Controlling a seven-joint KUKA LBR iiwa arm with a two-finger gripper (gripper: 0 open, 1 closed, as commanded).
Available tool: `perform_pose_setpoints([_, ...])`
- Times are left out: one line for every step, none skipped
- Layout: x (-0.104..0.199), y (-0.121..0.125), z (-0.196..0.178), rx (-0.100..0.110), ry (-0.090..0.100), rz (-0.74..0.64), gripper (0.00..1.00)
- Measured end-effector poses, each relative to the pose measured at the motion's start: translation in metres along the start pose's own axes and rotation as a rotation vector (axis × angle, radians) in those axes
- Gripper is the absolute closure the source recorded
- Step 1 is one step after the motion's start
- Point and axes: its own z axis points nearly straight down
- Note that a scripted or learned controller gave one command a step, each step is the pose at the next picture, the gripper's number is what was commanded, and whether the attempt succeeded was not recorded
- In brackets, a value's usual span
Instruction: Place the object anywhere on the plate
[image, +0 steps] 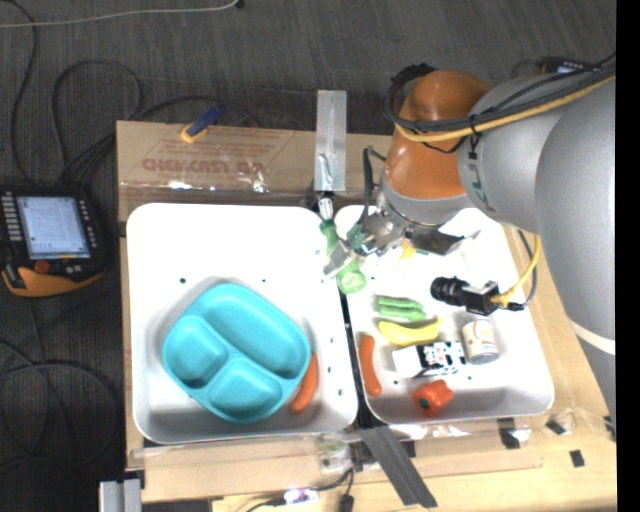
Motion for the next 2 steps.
perform_pose_setpoints([0.0760,-0.0522,0.0003,0.000,0.001,-0.470,1.00])
perform_pose_setpoints([0.0756,-0.0523,0.0003,0.000,0.000,-0.470,0.00])
